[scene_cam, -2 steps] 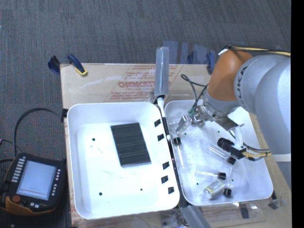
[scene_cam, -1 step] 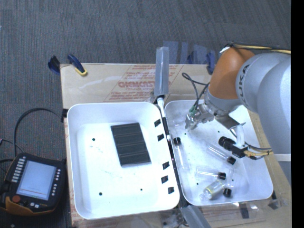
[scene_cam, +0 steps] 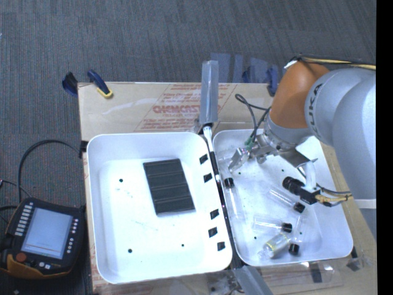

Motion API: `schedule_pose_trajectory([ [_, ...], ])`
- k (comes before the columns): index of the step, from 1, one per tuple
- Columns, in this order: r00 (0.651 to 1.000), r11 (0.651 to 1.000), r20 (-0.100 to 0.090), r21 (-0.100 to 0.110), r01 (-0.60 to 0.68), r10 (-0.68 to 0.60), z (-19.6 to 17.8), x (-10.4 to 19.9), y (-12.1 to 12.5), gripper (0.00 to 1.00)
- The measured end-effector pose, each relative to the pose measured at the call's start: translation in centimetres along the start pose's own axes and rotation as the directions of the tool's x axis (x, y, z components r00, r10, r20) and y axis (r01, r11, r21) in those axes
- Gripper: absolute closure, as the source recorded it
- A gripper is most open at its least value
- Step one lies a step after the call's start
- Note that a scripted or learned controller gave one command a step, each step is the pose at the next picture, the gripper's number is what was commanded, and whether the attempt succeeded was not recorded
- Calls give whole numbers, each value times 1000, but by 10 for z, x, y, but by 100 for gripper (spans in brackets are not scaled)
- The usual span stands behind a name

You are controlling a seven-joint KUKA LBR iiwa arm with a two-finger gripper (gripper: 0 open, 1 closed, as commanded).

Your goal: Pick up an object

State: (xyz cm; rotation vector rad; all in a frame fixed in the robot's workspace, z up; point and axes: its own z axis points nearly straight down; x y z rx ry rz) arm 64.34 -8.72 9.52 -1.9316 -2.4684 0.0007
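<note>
probably the easiest pick lies in the right bin (scene_cam: 344,238), where several small clear vials with black caps are scattered: one (scene_cam: 284,197) near the middle, one (scene_cam: 270,225) lower down, and a stubbier metallic-looking one (scene_cam: 276,244) near the front wall. the gripper (scene_cam: 238,158) sits low over the far left corner of that bin, well apart from those vials; i cannot tell how its jaws are set, as the metal parts blur together. the vials look light, rigid, smooth and round, so likely to roll or slip; a grasp across the middle of the barrel seems safest. the left bin (scene_cam: 104,165) holds a flat dark ribbed slab (scene_cam: 168,185), stiff but too broad to pinch easily.
</note>
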Motion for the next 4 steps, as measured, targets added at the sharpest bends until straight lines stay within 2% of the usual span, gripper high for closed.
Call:
schedule_pose_trajectory([
  [1, 1000, 1000, -2, 1, -1, 1, -8, 0, 0, 100],
  [2, 1000, 1000, -2, 1, -1, 1, -8, 0, 0, 0],
  [3, 1000, 1000, 3, -1, -5, 5, 9, -1, 0, 0],
  [4, 1000, 1000, 1, 0, -4, 4, 0, -1, 0, 100],
])
